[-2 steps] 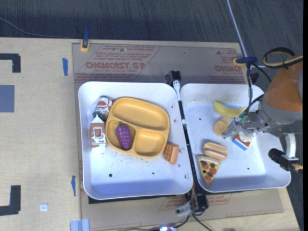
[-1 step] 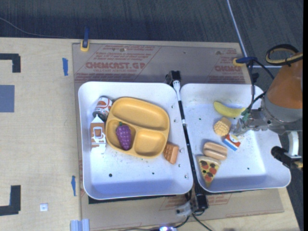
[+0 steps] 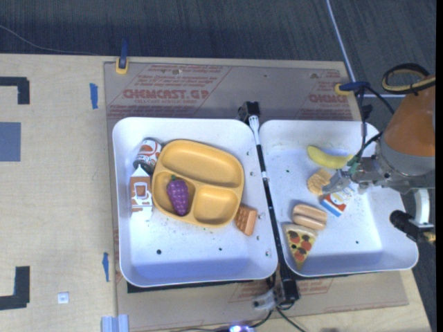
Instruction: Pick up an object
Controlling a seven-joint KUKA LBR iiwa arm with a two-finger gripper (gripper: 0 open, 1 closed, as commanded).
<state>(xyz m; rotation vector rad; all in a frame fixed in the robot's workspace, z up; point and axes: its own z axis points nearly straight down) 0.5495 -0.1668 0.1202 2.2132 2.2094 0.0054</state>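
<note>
Gripper sits low in the right bin, between the banana, the round cookie and the small red-white-blue carton. Its fingers are a dark blur against the bin floor; can't tell if they're apart or together, and nothing visibly sits between them. The cookie's right edge and the carton's top are partly covered by the gripper.

Right bin contents, 5 items: 1 banana near the back, 1 cookie just below it, 1 carton right of centre, 1 hot dog below that, 1 pizza slice touching the hot dog's front side, tip pointing toward the front rim.

Arm comes in from the right, orange band above grey wrist, cut off by the frame edge. Cables loop over it.

Left bin holds 1 yellow divided tray with three compartments. 1 bunch of purple grapes lies in the front-left compartment. The other two compartments hold nothing I can see. Left of the tray: 1 can lying at the back, partly hidden by the tray rim, and 1 orange-white box just in front of it. 1 orange waffle-like piece leans at the tray's front-right corner.

Both bins sit side by side on a brown board on the desk. Printing on the board is mirrored and hard to read.
</note>
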